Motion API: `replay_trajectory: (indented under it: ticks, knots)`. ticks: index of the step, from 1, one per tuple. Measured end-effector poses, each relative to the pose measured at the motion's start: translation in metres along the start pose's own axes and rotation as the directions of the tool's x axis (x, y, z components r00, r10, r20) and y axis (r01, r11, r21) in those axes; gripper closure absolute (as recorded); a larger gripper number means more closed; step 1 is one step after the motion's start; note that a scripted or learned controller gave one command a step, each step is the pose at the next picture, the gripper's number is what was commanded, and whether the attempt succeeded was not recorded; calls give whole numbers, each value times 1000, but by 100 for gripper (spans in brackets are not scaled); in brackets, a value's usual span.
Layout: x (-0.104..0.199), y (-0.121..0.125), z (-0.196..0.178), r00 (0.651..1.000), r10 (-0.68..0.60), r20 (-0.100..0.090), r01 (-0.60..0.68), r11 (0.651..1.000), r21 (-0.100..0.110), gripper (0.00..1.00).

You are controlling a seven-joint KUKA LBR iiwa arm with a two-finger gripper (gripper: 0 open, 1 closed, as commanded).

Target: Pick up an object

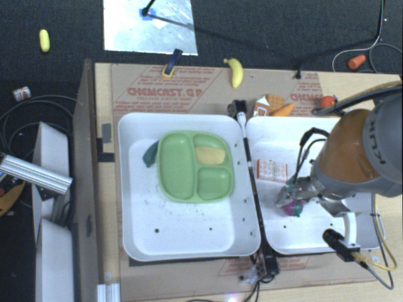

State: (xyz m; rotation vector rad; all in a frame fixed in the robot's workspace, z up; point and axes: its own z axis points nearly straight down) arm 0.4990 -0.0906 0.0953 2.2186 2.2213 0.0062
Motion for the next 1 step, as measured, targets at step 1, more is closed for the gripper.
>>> replay_trajectory:
  ticks: [1]
  knots:
    - [85,23,-94,1000,-13,-2,13,1000,-7,100]
